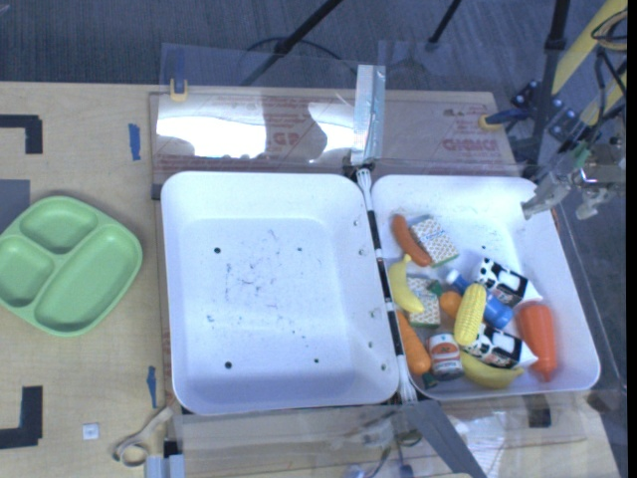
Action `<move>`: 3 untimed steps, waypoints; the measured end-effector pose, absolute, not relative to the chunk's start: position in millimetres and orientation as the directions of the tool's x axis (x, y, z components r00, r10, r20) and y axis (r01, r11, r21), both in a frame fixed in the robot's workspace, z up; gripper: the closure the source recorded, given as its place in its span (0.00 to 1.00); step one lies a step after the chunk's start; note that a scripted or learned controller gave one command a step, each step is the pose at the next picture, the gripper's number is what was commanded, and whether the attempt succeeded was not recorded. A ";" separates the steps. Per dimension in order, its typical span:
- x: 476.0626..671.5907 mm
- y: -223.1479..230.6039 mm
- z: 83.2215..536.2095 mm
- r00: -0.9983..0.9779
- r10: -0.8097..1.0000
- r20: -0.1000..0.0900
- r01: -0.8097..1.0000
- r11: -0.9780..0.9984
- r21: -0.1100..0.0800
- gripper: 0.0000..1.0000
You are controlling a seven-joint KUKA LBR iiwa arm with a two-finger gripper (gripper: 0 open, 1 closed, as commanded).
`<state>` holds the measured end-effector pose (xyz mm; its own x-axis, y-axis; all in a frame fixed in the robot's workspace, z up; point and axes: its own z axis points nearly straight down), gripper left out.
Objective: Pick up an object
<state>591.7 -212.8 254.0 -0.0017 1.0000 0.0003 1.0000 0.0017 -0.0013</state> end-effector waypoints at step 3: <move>513.9 -184.1 123.9 -0.017 1.000 -0.013 0.999 0.017 0.030 1.00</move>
